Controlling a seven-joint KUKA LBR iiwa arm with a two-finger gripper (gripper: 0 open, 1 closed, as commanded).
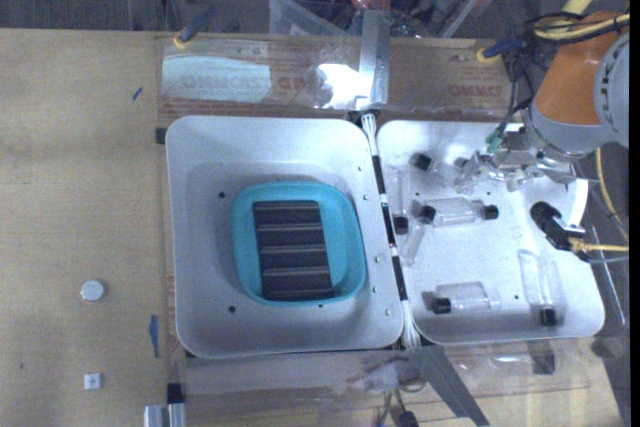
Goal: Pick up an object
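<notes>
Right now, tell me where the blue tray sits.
The blue tray lies in the middle of the left bin, holding a dark ribbed block.

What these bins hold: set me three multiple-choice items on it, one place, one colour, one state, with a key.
1. The blue tray lies: A in the view's left bin; B in the view's right bin; C on the bare bench.
2. The clear tubes' caps are: A red; B black; C white.
3. The clear tubes: A stand upright; B lie on their sides; C sit in the tray.
Key: A, white bin walls surround the tray; B, the tube ends are dark; B, their lengths rest along the bin floor.
</notes>
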